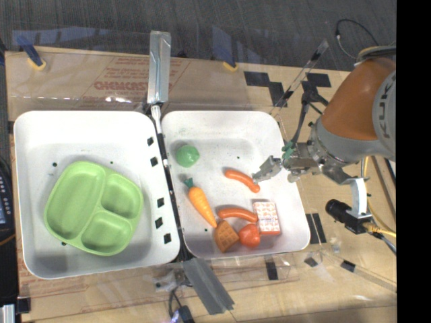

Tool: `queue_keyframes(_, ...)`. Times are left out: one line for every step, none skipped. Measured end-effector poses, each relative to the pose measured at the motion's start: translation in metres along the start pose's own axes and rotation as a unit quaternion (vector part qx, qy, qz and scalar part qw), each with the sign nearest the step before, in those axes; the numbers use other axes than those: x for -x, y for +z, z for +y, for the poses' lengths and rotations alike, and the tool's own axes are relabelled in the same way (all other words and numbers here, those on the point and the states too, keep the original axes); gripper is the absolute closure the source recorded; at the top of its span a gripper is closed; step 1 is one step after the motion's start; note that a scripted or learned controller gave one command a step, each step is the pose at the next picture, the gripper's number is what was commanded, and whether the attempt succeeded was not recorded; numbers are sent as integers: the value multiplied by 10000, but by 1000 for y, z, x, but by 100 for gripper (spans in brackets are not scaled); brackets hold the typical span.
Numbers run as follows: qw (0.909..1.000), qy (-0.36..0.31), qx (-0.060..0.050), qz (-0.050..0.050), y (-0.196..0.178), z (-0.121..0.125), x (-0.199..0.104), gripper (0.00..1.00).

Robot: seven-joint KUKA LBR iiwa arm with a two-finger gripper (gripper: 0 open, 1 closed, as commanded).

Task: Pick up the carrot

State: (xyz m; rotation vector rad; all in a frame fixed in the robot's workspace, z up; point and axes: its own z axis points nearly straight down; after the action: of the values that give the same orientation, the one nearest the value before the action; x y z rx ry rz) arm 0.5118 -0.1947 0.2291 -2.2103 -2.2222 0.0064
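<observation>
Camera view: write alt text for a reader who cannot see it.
A carrot lies in the right bin among other toy foods, while the gripper hovers to its right beside a small sausage. The left bin holds a green divided plate.

Carrot (pixel 201 205) open at 12, 9 o'clock sides. Crowded at 4 o'clock: waffle (pixel 225 235), long sausage (pixel 236 213), tomato (pixel 250 235). Bin divider wall (pixel 166 180) near at 9. Green ball (pixel 188 155) at 11.
</observation>
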Motion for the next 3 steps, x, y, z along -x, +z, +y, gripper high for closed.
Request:
queue_keyframes(9992,405,-18,-2,127,-5,-61,0)
queue_keyframes(9991,433,10,-9,40,-9,-190,0)
queue_keyframes(10000,-89,10,-15,40,5,-134,0)
